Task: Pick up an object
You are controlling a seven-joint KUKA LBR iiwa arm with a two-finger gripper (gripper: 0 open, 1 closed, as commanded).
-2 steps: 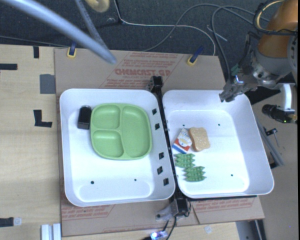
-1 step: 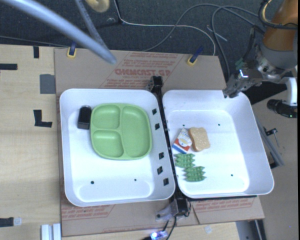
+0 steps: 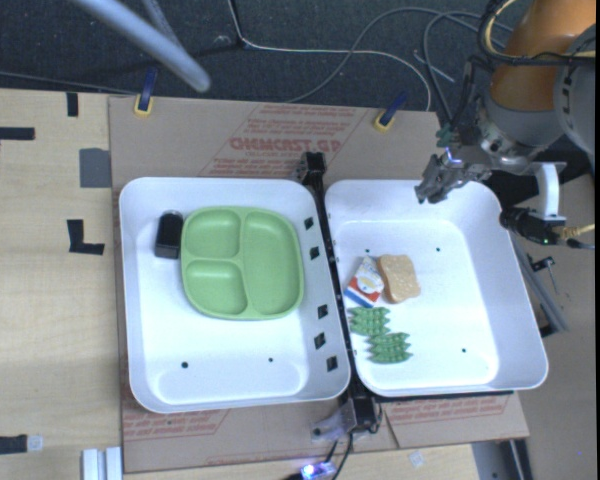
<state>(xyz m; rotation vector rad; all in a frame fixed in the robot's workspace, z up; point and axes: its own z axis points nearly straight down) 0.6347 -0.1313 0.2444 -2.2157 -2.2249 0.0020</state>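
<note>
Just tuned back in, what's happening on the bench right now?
The arm's end effector hangs over the back edge of the right bin, with nothing seen in its grip. In that bin lie a slice of bread, a small packet and two pea pods, all near its left side. The left bin has a green divided plate and a small black block.
</note>
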